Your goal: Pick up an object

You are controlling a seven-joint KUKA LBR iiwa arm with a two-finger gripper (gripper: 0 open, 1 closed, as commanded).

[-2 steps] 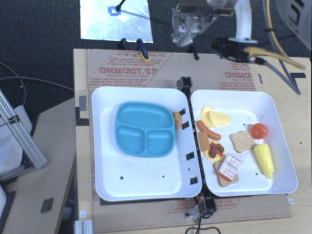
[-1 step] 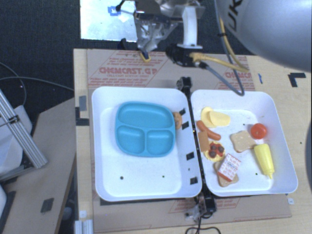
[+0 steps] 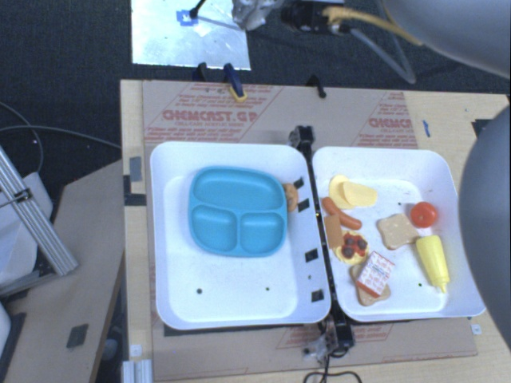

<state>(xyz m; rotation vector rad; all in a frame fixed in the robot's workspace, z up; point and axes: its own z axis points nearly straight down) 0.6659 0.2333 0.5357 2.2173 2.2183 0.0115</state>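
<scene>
Camera view | gripper (image 3: 254,5) sat high beyond bins, grip state unclear, nothing seen held | candidates lay in right white bin (image 3: 447,174): red tomato (image 3: 424,213), yellow mustard bottle (image 3: 433,262) | risk: crowded toys, pinch likely to slip

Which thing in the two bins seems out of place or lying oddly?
One small orange-brown piece lies in the left bin, at the right rim of the blue plate, apart from the other toy food, which sits in the right bin. Nothing looks spilled or damaged.

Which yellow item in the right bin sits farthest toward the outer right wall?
The yellow mustard bottle, lying below the tomato; the yellow cheese slices lie near the divider.
</scene>
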